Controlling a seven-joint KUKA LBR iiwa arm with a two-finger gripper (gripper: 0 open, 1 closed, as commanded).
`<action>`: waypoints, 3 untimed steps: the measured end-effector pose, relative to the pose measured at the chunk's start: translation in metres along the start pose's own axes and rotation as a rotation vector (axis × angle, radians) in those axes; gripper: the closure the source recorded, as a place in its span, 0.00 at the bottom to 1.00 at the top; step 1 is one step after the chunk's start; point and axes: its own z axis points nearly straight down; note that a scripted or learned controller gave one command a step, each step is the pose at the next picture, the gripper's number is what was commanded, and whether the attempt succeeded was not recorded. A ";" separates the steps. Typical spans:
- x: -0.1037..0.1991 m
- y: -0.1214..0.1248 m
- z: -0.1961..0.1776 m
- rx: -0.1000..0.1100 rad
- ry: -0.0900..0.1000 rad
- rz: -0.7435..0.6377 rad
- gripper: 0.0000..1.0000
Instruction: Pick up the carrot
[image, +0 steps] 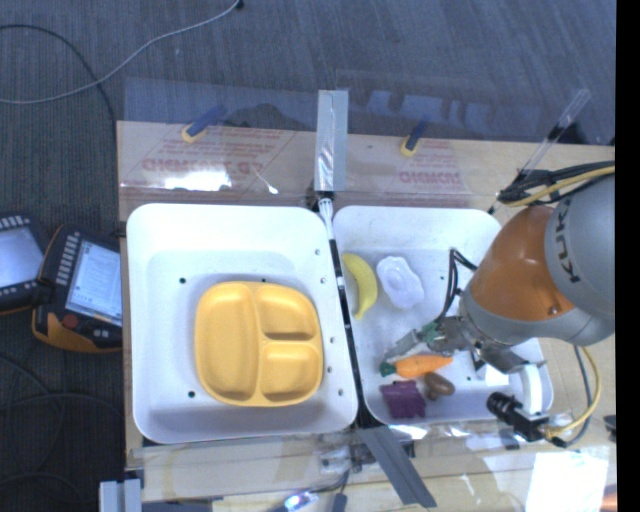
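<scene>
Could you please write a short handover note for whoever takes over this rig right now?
Gripper: low in the right bin, just above the carrot; I cannot tell whether it is open or shut.
Carrot: lies in the right bin near the front, beside a brown piece and a purple block. A banana and a white object sit further back.
Left bin: holds a yellow divided plate.
Done: arm brought over the carrot.
Left: grasp and lift it; no hold is visible yet.

Bright even light (slightly soft)
</scene>
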 end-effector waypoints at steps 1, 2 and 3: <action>0.010 0.001 0.000 -0.002 -0.009 -0.131 0.00; 0.004 0.001 0.000 0.000 -0.003 -0.399 0.00; 0.005 0.001 0.000 -0.001 -0.002 -0.373 0.00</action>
